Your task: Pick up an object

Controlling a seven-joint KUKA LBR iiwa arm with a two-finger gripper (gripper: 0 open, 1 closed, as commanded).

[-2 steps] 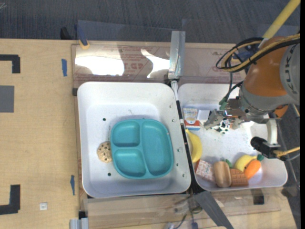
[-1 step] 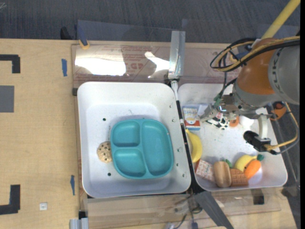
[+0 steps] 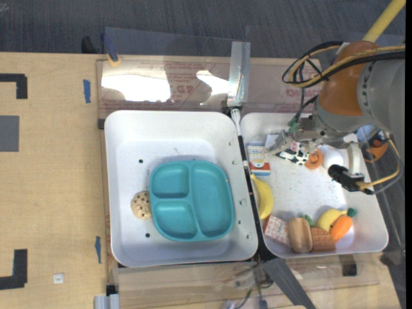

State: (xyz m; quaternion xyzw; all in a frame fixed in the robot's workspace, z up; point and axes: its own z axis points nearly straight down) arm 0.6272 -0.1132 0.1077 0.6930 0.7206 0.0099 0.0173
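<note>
1. Orange and yellow toy food sits along the near edge of the right bin (image 3: 380,240): a carrot (image 3: 342,226), a lemon (image 3: 328,219), a bread roll (image 3: 300,234) and a small packet (image 3: 275,227).
2. Against that bin's left wall lies a banana (image 3: 262,197). It looks light, stiff and smooth, so gripping across its middle seems safest.
3. The left bin (image 3: 122,134) holds a teal divided plate (image 3: 191,199) with a cookie (image 3: 141,204) touching its left rim.
4. Toward the right bin's far edge the gripper (image 3: 294,148) hangs low beside a small carton (image 3: 259,158); nothing visibly sits in it, and how it is set I cannot tell.
</note>
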